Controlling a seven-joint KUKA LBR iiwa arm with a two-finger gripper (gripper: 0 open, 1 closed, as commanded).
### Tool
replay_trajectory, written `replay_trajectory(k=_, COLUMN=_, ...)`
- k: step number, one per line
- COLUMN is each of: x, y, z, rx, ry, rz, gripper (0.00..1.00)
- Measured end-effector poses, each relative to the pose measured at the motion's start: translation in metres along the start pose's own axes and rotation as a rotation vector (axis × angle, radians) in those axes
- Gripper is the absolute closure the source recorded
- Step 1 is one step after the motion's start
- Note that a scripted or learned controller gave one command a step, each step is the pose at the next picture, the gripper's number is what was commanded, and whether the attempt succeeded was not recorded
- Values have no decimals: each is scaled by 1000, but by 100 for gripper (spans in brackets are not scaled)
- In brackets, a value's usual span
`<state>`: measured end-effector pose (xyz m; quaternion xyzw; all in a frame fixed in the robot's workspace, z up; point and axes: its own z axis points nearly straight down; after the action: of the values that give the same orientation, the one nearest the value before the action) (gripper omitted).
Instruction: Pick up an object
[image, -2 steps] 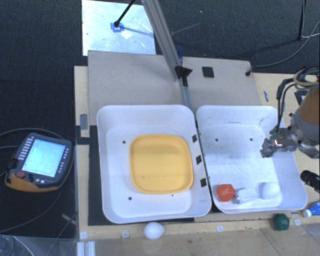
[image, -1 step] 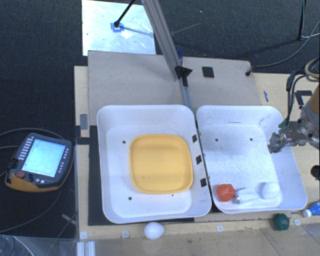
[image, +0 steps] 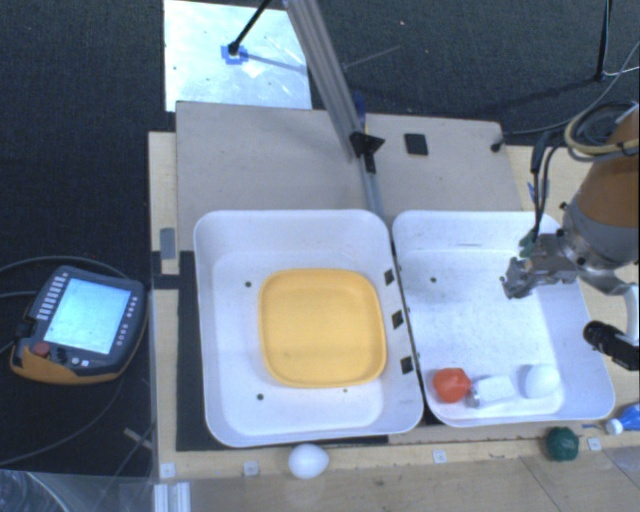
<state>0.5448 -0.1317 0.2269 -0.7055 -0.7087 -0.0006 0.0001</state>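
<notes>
A yellow plate (image: 323, 326) fills the left bin (image: 225, 300) on the tan desk (image: 260, 160) over dark carpet, a pendant (image: 78, 323) lying left, while the orange object (image: 450, 383) sits at the right bin's (image: 470, 300) near edge beside two white pieces (image: 518, 384), well below the pincer (image: 520, 280), whose grip I cannot tell.

Even overhead light, soft focus, faint shadows.

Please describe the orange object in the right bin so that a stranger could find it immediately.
Look at the right bin, the one without the yellow plate. Three small things lie in a row along its near edge. The orange object is the leftmost, and the only coloured one; its neighbours are white.
</notes>
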Motion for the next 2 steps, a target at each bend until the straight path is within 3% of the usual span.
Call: replay_trajectory(k=2, x=95, y=27, z=14, rx=0, ry=0, rz=0, gripper=100)
